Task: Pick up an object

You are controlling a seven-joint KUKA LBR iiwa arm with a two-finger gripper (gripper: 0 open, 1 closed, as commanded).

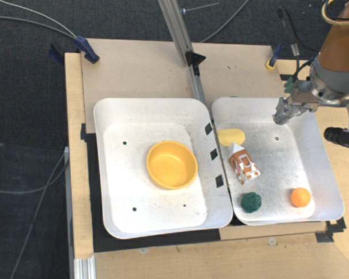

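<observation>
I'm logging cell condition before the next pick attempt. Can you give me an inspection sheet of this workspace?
Surface: tan wooden bench bearing two shallow white bins, left bin and right bin.
Job's things: right bin holds pale yellow oblong piece, orange-and-white carton lying tilted, dark green ball, small orange ball.
Clutter: round yellow bowl in left bin.
Grippers: two-finger gripper over right bin's far edge, holding nothing.
Cables: thin grey cables on the floor.
Surroundings: dark carpet; slanted metal pole; blue clamps.
</observation>
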